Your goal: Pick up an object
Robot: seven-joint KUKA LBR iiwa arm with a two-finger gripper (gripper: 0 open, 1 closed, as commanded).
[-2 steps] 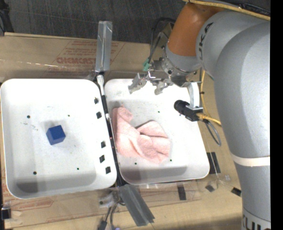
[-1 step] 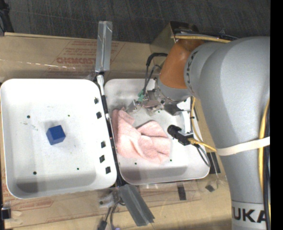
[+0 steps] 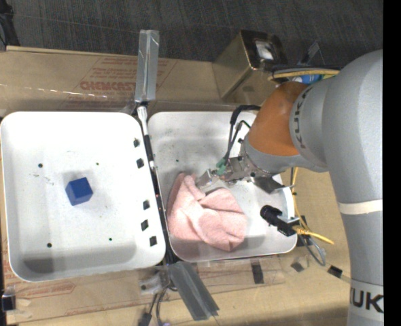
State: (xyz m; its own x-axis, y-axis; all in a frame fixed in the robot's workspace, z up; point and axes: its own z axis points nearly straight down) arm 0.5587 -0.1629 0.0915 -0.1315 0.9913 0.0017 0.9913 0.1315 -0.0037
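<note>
So, the pink cloth [image 3: 207,216] is lying bunched up in the right bin [image 3: 187,131], towards the front of it and close to the wall it shares with the left bin [image 3: 64,141]. The gripper [image 3: 213,176] is down right at the cloth's upper edge. Honestly can't tell from here whether it's open or closed, or whether it has any fabric. The grey arm [image 3: 336,114] with its orange band [image 3: 279,124] comes in over the right side of that bin.

Over in the left bin there's a little blue cube [image 3: 79,190] sitting by itself, well away from everything.

Both bins sit on a cardboard sheet [image 3: 64,77] with red print. A metal bar [image 3: 147,66] sticks up between them at the back, with a brown box [image 3: 245,66] near it. The floor [image 3: 187,5] beyond is dark carpet.
</note>
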